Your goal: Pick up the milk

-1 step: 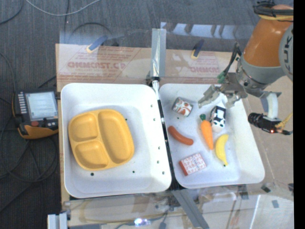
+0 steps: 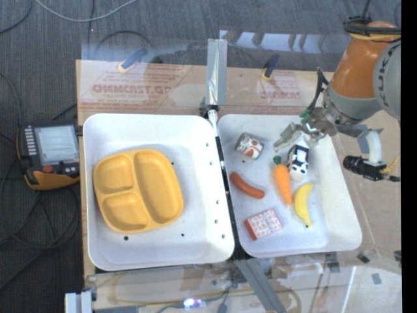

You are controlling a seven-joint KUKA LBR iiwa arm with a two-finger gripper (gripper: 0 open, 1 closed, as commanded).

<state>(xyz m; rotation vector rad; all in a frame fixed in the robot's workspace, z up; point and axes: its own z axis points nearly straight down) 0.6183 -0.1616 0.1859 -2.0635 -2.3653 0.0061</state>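
The grey metal robot arm (image 2: 391,77) is wearing a rounded orange band (image 2: 358,67), and thin black cables (image 2: 320,96) are running to its wrist.

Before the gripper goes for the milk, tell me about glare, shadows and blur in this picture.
In the camera view, light is even and soft; the white right bin and left bin look bright, without blown-out glare. Pale reflections streak the clear sheet over the cardboard. The black-and-white milk carton is sharp, with faint shadow. The grey gripper above it looks slightly soft, and the yellow divided plate is crisp.
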